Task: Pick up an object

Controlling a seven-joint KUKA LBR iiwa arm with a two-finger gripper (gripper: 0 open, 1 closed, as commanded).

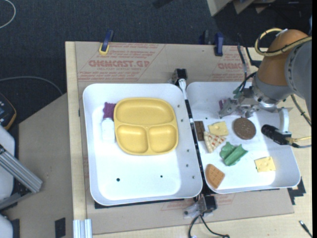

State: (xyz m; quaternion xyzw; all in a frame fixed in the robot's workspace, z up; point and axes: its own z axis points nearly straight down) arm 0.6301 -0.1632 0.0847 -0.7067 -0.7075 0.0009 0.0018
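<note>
My gripper [237, 106] hangs over the right bin [210, 95], toward its 12 o'clock side, and my arm comes in from 3 o'clock. I cannot tell whether the gripper is open or closed from up here, and I see nothing gripped in it.

Just at my gripper's 6 o'clock lies a round brown biscuit [244, 128], flat on the bin floor and close under me. At the biscuit's 9 o'clock sits a pale yellow cheese piece [218, 129], and touching that at its 6 o'clock is a wedge of waffle [213, 142]. A dark brown bar [199, 130] lies along the bin's 9 o'clock wall, just beside the cheese piece. A green leafy thing [233, 152] lies near the bin's middle, at 5 o'clock from the waffle. A yellow block [265, 164] sits apart toward 4 o'clock, and an orange cracker [214, 175] rests near the 7 o'clock corner.

The left bin [138, 177] holds a yellow divided plate [146, 124] in its 12 o'clock half. At the plate's 9 o'clock edge a purple thing [109, 109] and a white thing [107, 129] lie side by side along the rim, the purple one nearer 12 o'clock
</note>
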